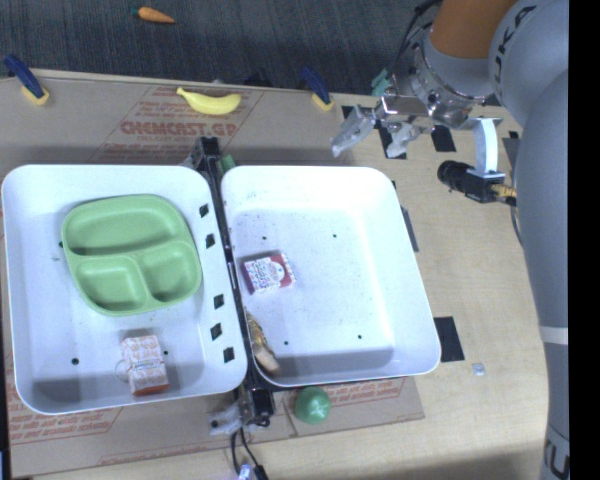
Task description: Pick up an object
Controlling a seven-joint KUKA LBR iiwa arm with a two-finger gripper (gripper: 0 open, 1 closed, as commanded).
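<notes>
Gripper point(365, 128) hangs spread, holding nothing, above right bin's point(405, 298) far rim; red-and-white packet point(266, 272) lies w/in, near divider. Best approach, probably: center over packet, descend straight.

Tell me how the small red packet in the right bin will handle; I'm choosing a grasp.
The red packet lies flat on the right bin floor, so fingers may struggle to get under it. It looks thin and probably light, likely to slide if pushed. Its wrapper looks soft and may crumple.
</notes>
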